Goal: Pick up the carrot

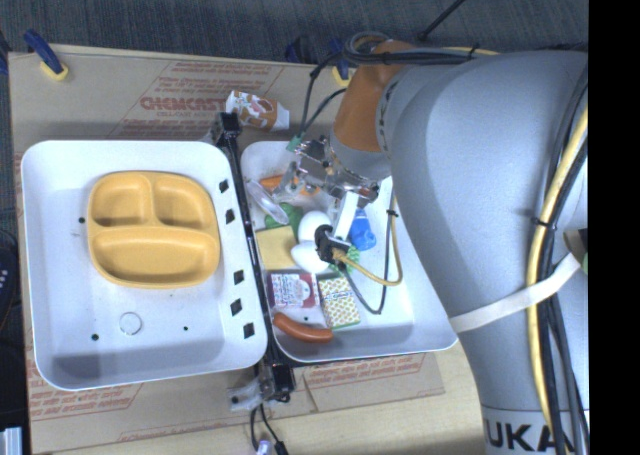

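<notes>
The carrot (271, 183) shows as a small orange piece in the far left part of the right bin (425, 328), partly hidden among other items. My gripper (305, 175) hangs low over that bin just to the carrot's right, under the orange wrist band (358, 113). The view does not show the carrot between the fingers. The grey arm covers the bin's right side.
In the right bin lie a white egg-like object (310, 243), a blue item (362, 235), a green item (283, 211), two printed cards (292, 290) and a brown sausage (303, 328). The left bin (60, 343) holds a yellow divided plate (152, 226). A snack packet (255, 108) lies behind the bins.
</notes>
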Controlling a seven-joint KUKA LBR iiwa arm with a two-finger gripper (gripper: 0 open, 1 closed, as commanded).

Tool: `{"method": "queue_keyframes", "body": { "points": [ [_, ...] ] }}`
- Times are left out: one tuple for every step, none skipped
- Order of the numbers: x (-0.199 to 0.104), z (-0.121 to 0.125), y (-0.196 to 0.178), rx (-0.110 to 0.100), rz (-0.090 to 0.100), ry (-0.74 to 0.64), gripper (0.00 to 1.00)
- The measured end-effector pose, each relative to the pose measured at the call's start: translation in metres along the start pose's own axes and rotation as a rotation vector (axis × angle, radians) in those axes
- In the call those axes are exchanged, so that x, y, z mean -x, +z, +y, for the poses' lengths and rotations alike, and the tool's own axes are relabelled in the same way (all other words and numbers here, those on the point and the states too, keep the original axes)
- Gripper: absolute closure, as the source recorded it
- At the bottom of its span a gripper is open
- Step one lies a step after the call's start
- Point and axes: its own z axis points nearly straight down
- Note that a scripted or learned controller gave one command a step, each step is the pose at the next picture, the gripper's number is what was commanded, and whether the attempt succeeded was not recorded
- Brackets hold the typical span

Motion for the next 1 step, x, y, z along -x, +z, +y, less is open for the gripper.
{"method": "queue_keyframes", "body": {
  "points": [
    [-0.0006,-0.0003,-0.01,-0.004,0.0,-0.005,1.0]
  ]
}}
